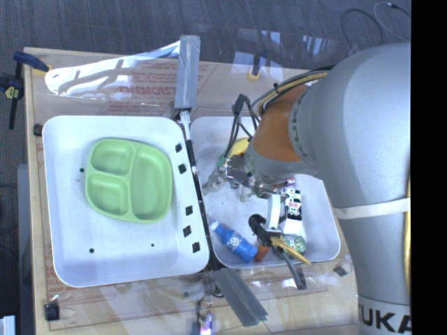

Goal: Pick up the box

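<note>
The box (292, 213) is a small white carton with black patches. It stands on end near the right wall of the right bin (215, 211). My gripper (234, 179) hangs low over the middle of that bin, to the left of the box and a little further back. The grey wrist with its orange band covers the bin's back half. I see nothing held in the gripper. The arm hides part of the box's upper end.
A blue bottle (233, 241) lies at the right bin's front, beside a black piece (257, 223) and a green and yellow item (290, 244). A yellow object (239, 146) peeks out behind the wrist. The left bin (63, 208) holds a green divided plate (130, 179).
</note>
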You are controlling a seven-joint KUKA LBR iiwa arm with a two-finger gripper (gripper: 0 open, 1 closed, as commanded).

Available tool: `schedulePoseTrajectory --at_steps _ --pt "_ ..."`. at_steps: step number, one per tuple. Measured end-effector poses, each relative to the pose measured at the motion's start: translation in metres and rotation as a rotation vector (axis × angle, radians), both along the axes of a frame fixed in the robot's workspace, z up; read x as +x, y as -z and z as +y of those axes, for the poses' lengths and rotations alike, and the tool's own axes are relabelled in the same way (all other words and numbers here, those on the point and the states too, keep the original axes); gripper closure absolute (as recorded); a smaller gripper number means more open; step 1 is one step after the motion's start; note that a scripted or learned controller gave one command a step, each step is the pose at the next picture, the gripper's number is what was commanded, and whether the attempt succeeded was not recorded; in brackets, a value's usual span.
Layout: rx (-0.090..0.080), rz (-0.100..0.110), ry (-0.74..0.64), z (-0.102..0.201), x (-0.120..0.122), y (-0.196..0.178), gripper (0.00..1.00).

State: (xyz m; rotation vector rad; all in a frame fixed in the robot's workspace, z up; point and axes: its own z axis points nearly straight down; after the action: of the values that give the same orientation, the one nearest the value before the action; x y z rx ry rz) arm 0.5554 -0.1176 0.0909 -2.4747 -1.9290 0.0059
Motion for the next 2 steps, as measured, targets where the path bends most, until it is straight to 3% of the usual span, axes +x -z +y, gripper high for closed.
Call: schedulePoseTrajectory --at_steps 1,2 --pt "0.0 -0.001 0.098 -0.021 0.062 0.0 0.0" --pt "0.001 -0.001 -0.116 -0.029 -0.019 0.0 0.0"
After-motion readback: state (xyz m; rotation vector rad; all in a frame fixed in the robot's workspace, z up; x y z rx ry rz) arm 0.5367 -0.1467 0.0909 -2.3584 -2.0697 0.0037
